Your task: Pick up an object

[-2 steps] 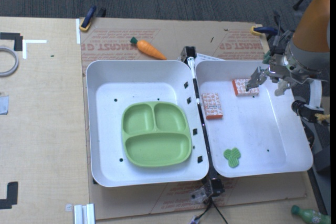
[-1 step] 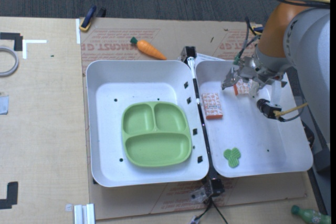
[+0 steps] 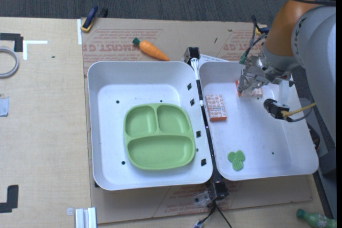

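Fingers of the gripper [image 3: 247,88] hang low over the right bin's [image 3: 299,164] twelve o'clock end, and whether they are spread or closed cannot be told from this angle; something small with red and white shows just at their tips, too blurred to name or to call held. Grey arm [image 3: 315,45] with its orange band [image 3: 283,24] comes in from three o'clock. Across the surface [image 3: 43,141], the left bin [image 3: 101,115] holds a green divided plate [image 3: 158,136] near its middle. In the right bin, a small pink-and-white patterned box [image 3: 216,107] lies at about ten o'clock, near the wall shared with the left bin and apart from the fingertips. A small green leafy toy [image 3: 236,159] lies toward seven o'clock in that bin, well apart from the box. Outside the bins, a toy carrot [image 3: 150,49] rests on the cardboard at twelve o'clock of the left bin, and a blue-and-yellow clip [image 3: 90,18] sits beyond it at eleven o'clock.
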Controlling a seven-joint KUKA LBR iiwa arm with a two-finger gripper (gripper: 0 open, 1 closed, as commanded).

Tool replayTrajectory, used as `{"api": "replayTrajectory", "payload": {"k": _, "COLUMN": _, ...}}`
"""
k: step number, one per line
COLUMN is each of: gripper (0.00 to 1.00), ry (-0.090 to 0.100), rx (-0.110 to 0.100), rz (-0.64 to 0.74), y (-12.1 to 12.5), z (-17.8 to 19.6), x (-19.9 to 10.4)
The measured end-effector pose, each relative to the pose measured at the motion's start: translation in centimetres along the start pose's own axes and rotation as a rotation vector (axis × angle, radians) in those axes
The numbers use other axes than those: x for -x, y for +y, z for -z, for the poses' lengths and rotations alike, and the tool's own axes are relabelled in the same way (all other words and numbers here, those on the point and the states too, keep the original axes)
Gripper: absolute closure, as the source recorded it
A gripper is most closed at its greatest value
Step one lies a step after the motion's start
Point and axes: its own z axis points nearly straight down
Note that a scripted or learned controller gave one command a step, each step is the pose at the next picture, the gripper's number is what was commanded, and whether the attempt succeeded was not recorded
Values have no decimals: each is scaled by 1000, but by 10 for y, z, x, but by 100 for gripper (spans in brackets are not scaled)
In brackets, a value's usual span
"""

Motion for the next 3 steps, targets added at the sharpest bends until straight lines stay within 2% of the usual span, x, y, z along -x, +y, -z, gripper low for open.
{"api": "replayTrajectory", "payload": {"k": 1, "gripper": 0, "ry": 0, "rx": 0, "rz": 0, "y": 0, "z": 0, "x": 0}}
{"api": "replayTrajectory", "payload": {"k": 2, "gripper": 0, "ry": 5, "rx": -6, "rz": 367, "y": -33, "z": -16, "x": -5}}
{"api": "replayTrajectory", "payload": {"k": 3, "gripper": 0, "ry": 6, "rx": -4, "rz": 637, "y": -7, "z": 84, "x": -100}}
